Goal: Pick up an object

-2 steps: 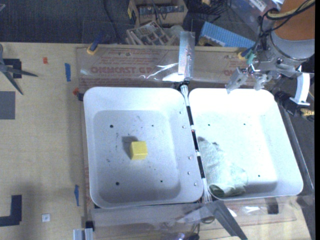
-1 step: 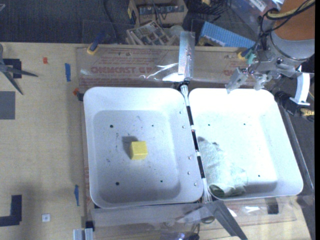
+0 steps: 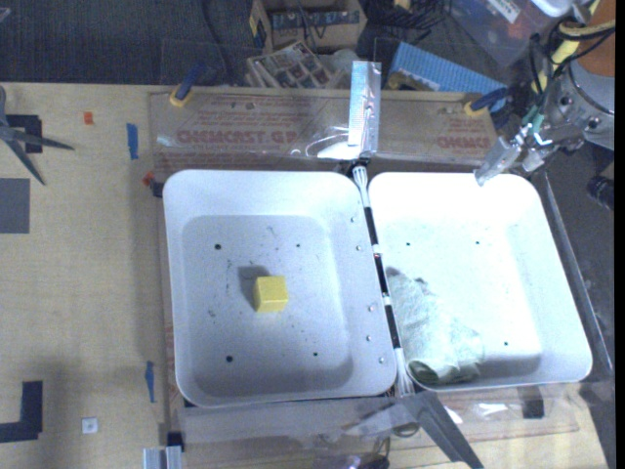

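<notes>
Yellow block (image 3: 271, 293) sits in your left bin (image 3: 195, 203); a crumpled cloth (image 3: 435, 330) lies in the right bin (image 3: 508, 213). Your gripper (image 3: 508, 154) hovers at that bin's far corner; its state can't be told.

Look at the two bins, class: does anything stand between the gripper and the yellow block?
The gripper hangs over the right bin's far corner; the yellow block lies in the left bin. Only the bins' adjoining rims lie between; they are low.
</notes>
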Robot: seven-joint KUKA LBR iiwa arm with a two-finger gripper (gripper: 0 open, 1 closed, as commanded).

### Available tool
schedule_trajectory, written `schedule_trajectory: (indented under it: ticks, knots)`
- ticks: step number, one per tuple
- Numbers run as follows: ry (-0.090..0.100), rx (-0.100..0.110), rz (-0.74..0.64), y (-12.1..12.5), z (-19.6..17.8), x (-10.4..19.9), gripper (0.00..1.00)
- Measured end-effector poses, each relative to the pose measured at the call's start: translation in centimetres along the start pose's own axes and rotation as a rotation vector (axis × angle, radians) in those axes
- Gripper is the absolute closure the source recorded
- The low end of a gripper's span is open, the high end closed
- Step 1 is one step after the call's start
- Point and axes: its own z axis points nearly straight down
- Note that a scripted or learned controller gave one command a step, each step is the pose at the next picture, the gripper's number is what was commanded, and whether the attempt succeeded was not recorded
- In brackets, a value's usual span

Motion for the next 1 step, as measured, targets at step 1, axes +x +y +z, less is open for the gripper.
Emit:
schedule_trajectory:
  ticks: [1]
  knots:
    - [-0.002,-0.002,-0.305,-0.5,-3.61,-4.34,0.0]
